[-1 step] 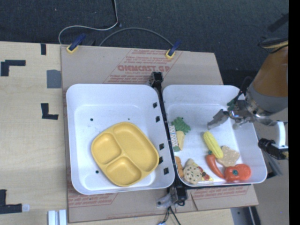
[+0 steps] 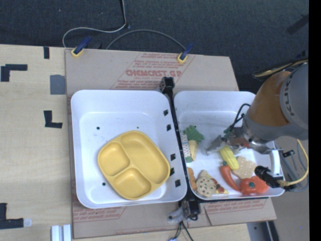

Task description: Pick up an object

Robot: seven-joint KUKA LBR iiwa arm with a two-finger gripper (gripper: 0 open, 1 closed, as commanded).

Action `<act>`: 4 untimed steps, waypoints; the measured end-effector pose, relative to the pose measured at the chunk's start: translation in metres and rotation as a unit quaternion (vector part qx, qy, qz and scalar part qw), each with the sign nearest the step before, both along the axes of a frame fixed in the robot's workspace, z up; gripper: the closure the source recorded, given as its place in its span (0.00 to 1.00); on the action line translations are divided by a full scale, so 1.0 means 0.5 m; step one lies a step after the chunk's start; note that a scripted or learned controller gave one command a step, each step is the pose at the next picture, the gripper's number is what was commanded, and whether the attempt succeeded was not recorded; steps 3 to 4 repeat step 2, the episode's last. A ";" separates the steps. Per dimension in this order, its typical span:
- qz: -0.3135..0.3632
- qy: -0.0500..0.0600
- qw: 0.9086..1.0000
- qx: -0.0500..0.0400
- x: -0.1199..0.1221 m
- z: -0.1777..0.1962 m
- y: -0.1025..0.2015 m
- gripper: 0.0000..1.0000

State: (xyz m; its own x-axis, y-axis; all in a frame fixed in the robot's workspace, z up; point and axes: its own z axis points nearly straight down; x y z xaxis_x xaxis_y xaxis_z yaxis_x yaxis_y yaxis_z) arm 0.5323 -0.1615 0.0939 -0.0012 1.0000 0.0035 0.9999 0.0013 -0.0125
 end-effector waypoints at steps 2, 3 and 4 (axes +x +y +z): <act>0.004 -0.008 1.000 0.000 0.080 0.116 0.140 1.00; 0.004 -0.008 1.000 0.000 0.080 0.116 0.140 1.00; 0.004 -0.008 1.000 0.000 0.080 0.116 0.140 1.00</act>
